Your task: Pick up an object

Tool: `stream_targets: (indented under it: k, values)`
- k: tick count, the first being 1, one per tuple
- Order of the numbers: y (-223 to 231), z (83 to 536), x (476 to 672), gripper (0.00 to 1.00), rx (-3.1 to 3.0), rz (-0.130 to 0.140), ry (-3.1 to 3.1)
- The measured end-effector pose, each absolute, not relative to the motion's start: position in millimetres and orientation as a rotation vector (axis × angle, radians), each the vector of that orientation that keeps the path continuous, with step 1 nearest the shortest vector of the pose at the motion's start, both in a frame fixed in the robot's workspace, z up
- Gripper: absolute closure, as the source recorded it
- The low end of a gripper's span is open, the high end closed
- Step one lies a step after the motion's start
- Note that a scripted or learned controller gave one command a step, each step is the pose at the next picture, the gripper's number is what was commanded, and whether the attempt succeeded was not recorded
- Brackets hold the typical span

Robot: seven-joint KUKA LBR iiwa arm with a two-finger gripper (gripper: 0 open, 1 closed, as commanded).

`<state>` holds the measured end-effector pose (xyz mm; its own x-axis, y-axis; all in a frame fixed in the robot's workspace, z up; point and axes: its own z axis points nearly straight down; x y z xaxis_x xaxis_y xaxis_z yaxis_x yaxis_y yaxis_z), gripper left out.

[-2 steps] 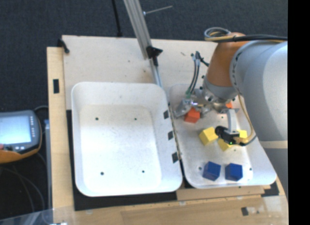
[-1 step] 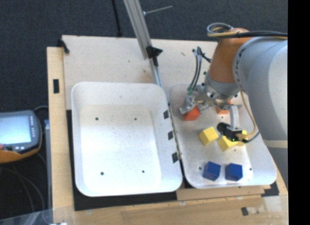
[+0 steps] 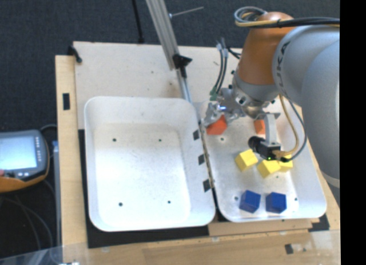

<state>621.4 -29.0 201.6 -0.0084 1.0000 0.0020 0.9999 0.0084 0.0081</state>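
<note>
Nothing really readable here. There's partial lettering on my arm (image 3: 309, 58) just above the orange band (image 3: 260, 52), looks like "KU", but it's cut off.

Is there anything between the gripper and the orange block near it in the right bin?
Nothing visible does. The gripper hangs right over the orange block, near the right bin's left wall. The yellow blocks and blue blocks lie apart, nearer the camera.

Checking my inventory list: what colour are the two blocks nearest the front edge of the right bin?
Both blocks are blue, seen in the camera view.
</note>
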Motion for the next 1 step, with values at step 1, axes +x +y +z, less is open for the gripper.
stream_targets:
  k: [1]
  values:
    - [49.6,202.5,631.0,1.0,2.21,0.005,2.234]
